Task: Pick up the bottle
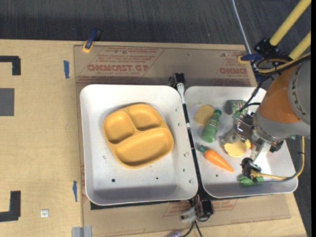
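Observation:
A green bottle (211,126) lies in the right bin (291,174), near that bin's left wall, with its cap pointing toward the back. My gripper (247,149) hangs over the middle of the right bin, to the right of the bottle and apart from it. It sits above a flat yellow piece (235,149). The arm's grey wrist and orange band (274,102) hide part of the bin's right side.
Near the bottle lie a yellow block (203,114), an orange carrot (218,160), a can (235,105) and a green item (247,179). The left bin (94,147) holds a yellow divided tray (138,134). A raised divider (187,132) separates the bins.

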`<state>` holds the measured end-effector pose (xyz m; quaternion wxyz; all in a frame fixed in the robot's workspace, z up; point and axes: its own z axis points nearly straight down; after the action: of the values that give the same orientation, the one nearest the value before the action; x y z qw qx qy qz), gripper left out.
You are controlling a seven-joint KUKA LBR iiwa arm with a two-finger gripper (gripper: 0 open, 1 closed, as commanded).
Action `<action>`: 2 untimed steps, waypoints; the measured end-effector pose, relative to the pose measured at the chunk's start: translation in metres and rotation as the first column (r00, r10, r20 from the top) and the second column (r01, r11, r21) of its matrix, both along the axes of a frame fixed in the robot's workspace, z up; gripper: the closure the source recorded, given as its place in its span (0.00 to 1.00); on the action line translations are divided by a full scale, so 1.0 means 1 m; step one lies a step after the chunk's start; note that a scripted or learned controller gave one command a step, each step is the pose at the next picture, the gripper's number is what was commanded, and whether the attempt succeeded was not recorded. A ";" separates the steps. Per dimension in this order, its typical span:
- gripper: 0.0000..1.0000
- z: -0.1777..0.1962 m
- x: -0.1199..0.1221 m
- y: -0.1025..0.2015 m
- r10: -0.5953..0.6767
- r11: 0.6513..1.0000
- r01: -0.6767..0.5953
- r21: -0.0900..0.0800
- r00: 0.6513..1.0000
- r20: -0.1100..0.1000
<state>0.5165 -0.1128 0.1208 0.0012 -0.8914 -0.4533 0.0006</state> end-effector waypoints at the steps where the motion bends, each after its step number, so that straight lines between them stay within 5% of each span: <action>1: 0.00 -0.034 0.035 0.017 -0.113 0.994 0.113 -0.001 0.994 0.002; 2: 0.00 0.064 0.090 0.056 0.115 0.993 -0.115 -0.001 0.993 0.002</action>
<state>0.6066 -0.0571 0.1849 0.0002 -0.8638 -0.5038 0.0002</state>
